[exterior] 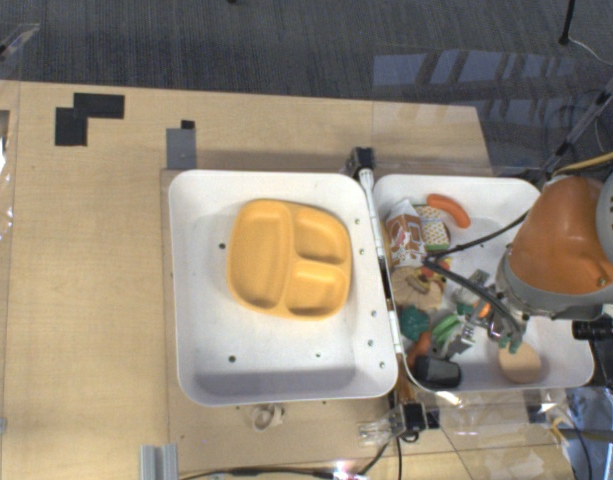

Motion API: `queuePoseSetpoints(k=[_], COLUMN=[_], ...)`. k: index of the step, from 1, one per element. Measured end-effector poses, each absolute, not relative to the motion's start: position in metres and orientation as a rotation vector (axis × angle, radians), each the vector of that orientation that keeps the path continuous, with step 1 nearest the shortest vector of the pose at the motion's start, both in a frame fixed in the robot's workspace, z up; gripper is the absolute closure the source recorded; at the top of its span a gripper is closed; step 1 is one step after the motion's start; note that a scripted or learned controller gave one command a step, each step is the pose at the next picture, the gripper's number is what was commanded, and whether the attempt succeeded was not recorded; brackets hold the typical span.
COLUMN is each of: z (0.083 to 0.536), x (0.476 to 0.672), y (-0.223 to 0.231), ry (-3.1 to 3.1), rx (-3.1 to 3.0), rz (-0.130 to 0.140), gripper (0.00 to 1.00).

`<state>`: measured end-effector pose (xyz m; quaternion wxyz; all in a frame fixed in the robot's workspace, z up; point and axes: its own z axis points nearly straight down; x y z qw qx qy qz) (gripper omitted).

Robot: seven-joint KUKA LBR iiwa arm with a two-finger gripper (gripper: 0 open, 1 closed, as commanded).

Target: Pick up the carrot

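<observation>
The carrot (418, 346) shows as a small orange piece with green next to it, low at the front left corner of the right bin (506, 190). My gripper (454, 340) reaches in from the right and hangs just to the right of the carrot, close above the clutter there. The arm's orange band (564, 240) covers the bin's right side. A black object (441, 372) lies just below the gripper, at the bin's front wall.
A yellow divided plate (289, 258) sits in the left bin (201, 368). The right bin also holds a sausage (448, 208), a brown packet (406, 234), a checkered item (435, 233), a green item (414, 320) and a beige lump (520, 364).
</observation>
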<state>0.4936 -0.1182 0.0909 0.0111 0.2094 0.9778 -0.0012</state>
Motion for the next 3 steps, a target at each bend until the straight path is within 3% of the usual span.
queuePoseSetpoints(k=[1, 2, 3], z=[0.203, 0.152, 0.089], x=[0.492, 0.489, 0.563], y=[-0.156, -0.190, -0.198], ry=[3.056, 3.082, 2.946], rx=[0.628, 0.568, 1.047], rz=[-0.004, -0.002, 0.001], gripper=[0.00, 0.00, 0.00])
